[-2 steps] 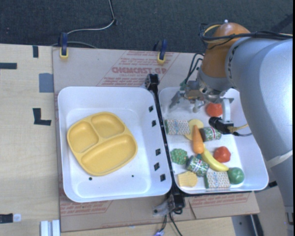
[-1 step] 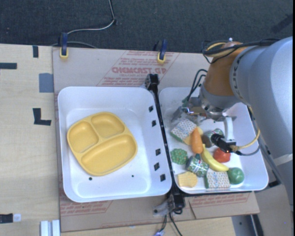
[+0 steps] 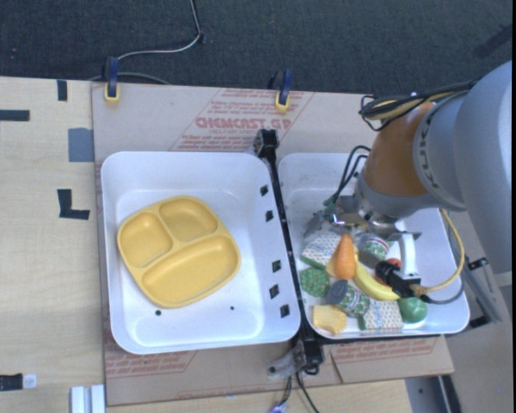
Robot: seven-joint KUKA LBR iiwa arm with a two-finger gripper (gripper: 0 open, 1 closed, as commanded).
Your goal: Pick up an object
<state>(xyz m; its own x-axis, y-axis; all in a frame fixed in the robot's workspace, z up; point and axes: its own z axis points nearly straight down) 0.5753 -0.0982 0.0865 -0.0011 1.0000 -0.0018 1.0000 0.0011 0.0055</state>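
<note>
The right bin (image 3: 303, 179) holds a heap of small toy foods: an orange carrot (image 3: 345, 257), a yellow banana (image 3: 372, 284), a green round piece (image 3: 314, 281), a yellow wedge (image 3: 330, 319), a green ball (image 3: 413, 310) and patterned packets (image 3: 320, 249). My gripper (image 3: 337, 220) hangs low over the upper left of that heap, just above the carrot. The arm's grey body and orange band (image 3: 396, 157) cover the bin's back right. Nothing shows between the fingers.
The left bin (image 3: 120, 175) holds a yellow divided plate (image 3: 179, 249). A black divider (image 3: 275, 222) runs between the bins. Cardboard lies under both bins, with clamps at its far edge.
</note>
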